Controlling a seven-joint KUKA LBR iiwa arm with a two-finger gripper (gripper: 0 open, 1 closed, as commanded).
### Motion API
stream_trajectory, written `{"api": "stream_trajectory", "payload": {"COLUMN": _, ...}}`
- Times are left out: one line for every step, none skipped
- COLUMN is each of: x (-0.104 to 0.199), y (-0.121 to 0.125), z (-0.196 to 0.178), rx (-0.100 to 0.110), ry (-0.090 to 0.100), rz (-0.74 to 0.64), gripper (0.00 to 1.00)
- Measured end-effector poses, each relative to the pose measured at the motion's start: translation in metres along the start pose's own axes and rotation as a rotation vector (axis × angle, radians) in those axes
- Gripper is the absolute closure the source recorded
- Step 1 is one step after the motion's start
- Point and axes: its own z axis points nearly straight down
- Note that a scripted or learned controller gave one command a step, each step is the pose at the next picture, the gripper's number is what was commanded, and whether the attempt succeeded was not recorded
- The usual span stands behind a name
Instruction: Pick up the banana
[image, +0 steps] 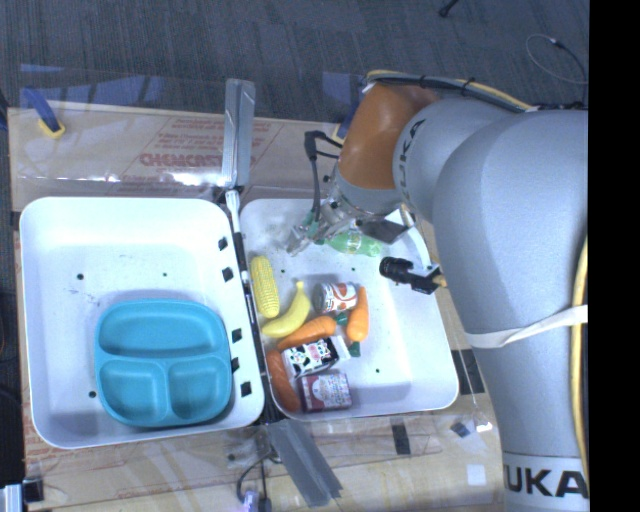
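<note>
The curved yellow banana (288, 315) lies in the right white plastic bin (425, 385), touching a ribbed yellow corn cob (264, 284) (carrots alongside). Farther back the metal two-finger gripper (312, 233) hovers, fingers' state indiscernible: likely approach stage; next, descend onto the banana

In the right bin (425, 385) we see the banana (287, 314) hemmed in: the corn cob (264, 284) touches it on the left, a carrot (310, 331) lies against its lower end, and a small can (338, 297) sits just beside it on the right. A second carrot (358, 313), a milk carton (314, 356) and a dark packet (326, 391) crowd the lower middle. We find bare floor along the bin's right side, and above the banana toward the gripper (308, 234)
</note>
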Motion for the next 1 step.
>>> {"api": "stream_trajectory", "payload": {"x": 0.0344, "y": -0.04, "z": -0.0879, "rx": -0.003, "ry": 0.012, "rz": -0.03, "gripper": 1.0}}
